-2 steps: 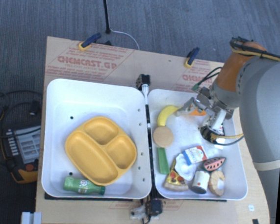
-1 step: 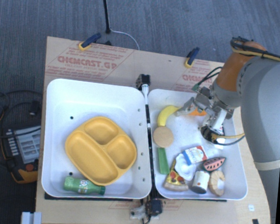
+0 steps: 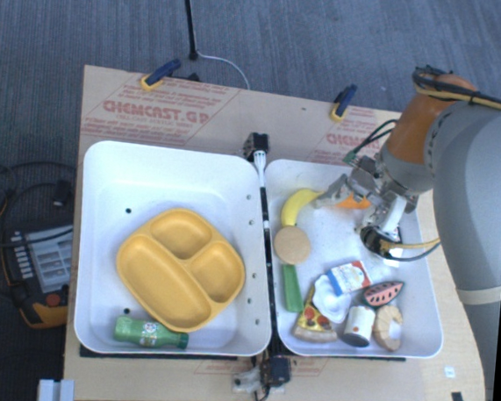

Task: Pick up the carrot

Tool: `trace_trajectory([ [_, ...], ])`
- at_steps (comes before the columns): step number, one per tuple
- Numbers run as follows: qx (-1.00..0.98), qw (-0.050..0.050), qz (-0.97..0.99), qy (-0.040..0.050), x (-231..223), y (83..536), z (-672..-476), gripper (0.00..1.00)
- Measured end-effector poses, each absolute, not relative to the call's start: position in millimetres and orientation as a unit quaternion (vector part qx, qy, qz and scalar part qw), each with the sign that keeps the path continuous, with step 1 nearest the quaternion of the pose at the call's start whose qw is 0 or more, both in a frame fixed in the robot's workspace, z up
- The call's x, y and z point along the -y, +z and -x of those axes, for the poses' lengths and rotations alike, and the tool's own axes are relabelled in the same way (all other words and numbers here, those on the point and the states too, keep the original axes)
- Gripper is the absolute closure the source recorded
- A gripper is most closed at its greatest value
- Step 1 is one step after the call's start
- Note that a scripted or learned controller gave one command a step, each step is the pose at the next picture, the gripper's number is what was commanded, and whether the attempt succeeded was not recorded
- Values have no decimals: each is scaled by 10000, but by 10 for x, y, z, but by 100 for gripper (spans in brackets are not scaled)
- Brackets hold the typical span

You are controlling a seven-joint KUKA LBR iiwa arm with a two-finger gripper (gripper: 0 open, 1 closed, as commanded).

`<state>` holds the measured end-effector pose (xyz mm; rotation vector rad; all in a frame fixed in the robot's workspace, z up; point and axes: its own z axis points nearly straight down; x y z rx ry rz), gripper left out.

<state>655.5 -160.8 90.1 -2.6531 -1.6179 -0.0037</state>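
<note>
The carrot [image 3: 357, 202] is a small orange piece at the back of the right bin [image 3: 422, 340], partly hidden under the tool. My gripper [image 3: 348, 196] hangs directly over it, at or just above the bin floor, with the orange-banded wrist [image 3: 413, 132] rising behind it. Whether the carrot is gripped or merely lies beneath the gripper is unclear from this angle.
A banana [image 3: 298, 205] and a round cookie [image 3: 292, 244] lie just left of the gripper. Toward the front sit a green stick [image 3: 291, 287], pizza slice [image 3: 312, 323], white packet [image 3: 345, 279], watermelon slice [image 3: 383, 293] and can [image 3: 358, 325]. The left bin holds a yellow divided plate [image 3: 182, 268] and a green bottle [image 3: 151, 333].
</note>
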Motion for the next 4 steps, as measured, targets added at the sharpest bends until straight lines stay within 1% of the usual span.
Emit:
trace_trajectory([
  [2, 5417, 181, 8404, -13, 1618, 897, -6555, 0],
  [4, 4995, 158, 8661, -1, 1634, 918, -6561, 0],
])
